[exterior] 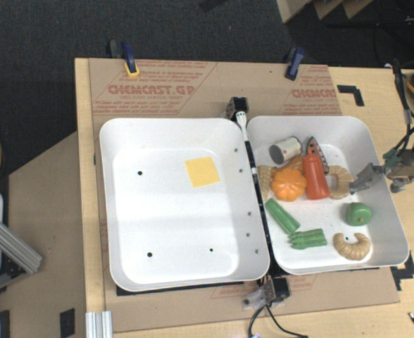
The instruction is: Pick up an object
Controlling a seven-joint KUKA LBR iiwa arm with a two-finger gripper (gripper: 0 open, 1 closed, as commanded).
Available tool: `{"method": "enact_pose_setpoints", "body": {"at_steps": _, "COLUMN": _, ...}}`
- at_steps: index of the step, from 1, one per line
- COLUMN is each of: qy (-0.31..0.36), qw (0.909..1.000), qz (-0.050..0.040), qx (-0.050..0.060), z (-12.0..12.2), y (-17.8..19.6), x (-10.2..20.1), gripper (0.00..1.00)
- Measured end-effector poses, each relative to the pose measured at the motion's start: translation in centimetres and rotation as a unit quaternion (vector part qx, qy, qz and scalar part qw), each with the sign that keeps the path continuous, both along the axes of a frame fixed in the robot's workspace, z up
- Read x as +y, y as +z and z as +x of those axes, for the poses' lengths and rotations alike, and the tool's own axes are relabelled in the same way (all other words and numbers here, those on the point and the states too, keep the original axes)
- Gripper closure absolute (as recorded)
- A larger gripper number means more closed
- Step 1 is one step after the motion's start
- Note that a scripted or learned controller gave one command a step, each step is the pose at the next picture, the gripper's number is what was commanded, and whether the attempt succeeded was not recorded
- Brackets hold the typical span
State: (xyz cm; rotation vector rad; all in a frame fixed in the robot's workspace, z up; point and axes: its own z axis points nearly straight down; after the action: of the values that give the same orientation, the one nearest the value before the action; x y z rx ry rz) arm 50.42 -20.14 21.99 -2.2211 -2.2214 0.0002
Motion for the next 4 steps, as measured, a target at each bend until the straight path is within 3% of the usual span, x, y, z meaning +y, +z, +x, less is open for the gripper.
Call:
{"method": "enact_pose_setpoints", "body": {"at_steps": 1, "qy": 0.002, "qw": 1.0, "qz": 0.0016, "qx": 0.002, "z": 3.2, "y": -14.3, "x": 3.5, "gripper": 0.0}}
{"method": "enact_pose_setpoints", "body": {"at_steps": 2, "qy": 0.0, "qw": 1.0, "qz": -0.0011, "qx": -0.002, "z": 3.3, "y": -12.4, "x": 3.1, "gripper": 1.0}}
{"method": "enact_pose_setpoints", "body": {"at_steps": 3, "qy": 0.003, "qw": 1.0, "qz": 0.0004, "qx": -0.002, "z": 9.9, "y": -11.8, "x": 8.7, "gripper": 1.0}}
{"method": "enact_pose_setpoints", "body": {"at_steps": 4, "qy": -0.001, "qw": 0.9995, "qz": -0.0018, "qx": 0.03, "z": 11.8, "y": -14.1, "x": 10.1, "gripper": 1.0}}
